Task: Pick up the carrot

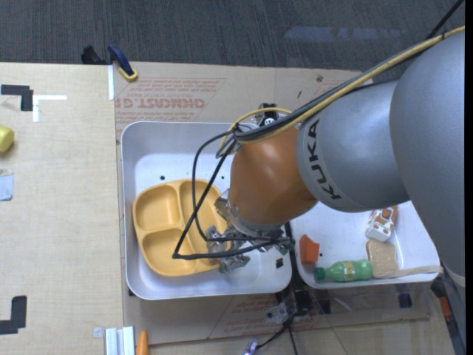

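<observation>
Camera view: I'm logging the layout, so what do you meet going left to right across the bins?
Yellow tray → gripper → orange carrot piece → green bottle → bread slice.

Both bins [140, 198] on the surface [59, 235] are viewed from above at a slant, with the arm [369, 146] seen close.
</observation>
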